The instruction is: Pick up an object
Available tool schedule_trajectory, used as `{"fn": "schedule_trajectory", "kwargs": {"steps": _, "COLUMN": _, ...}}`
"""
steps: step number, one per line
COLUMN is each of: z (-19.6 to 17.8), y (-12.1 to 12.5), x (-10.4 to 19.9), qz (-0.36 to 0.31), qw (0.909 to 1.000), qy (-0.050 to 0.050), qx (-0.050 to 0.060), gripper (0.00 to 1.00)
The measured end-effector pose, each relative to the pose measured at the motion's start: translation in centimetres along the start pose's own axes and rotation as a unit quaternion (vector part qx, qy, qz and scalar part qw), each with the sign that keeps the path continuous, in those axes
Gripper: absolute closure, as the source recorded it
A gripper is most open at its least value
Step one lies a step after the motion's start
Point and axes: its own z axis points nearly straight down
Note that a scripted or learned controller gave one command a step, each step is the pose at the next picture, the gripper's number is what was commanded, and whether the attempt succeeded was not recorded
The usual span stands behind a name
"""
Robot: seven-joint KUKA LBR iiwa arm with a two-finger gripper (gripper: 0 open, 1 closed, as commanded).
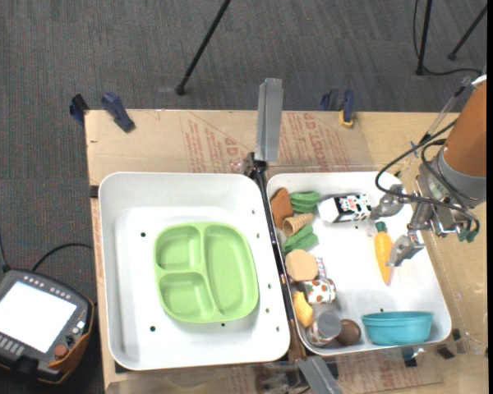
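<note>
On the floor at the near left lies a handheld control pendant point(34, 322) with a pale screen. On the surface point(189, 138), a brown board, two white bins sit side by side. The left bin point(123, 195) holds a green divided plate point(205, 271), lying flat near its middle.

The right bin point(431, 290) carries the clutter. At its near edge a teal bowl point(398, 327) rests toward the right corner, with a dark brown rounded piece point(348, 332) and a small grey-topped can point(325, 327) to its left. Farther along the left wall come a yellow corn piece point(302, 309), a patterned cup point(320, 290), a tan bun-like piece point(301, 265), green leafy pieces point(301, 238), a cone point(296, 221) and a brown item point(280, 203). A black-and-white carton point(349, 207) lies on its side near the far wall.

An orange carrot point(383, 253) lies toward the right of this bin, pointing near. The claw point(394, 230) hangs over it with its fingers spread apart, one on either side of the carrot's far end, gripping nothing. The arm point(468, 150) comes in from the right.

At the far edge, blue clamps point(115, 111) grip the board.
</note>
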Motion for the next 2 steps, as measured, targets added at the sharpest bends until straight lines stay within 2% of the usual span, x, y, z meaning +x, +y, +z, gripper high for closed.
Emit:
{"fn": "schedule_trajectory", "kwargs": {"steps": 1, "z": 13.1, "y": -2.3, "x": -2.0, "qz": 0.029, "qw": 0.9996, "qy": 0.002, "qx": 0.0, "gripper": 0.0}}
{"fn": "schedule_trajectory", "kwargs": {"steps": 2, "z": 13.0, "y": -3.4, "x": -1.3, "qz": 0.035, "qw": 0.9994, "qy": 0.001, "qx": 0.0, "gripper": 0.0}}
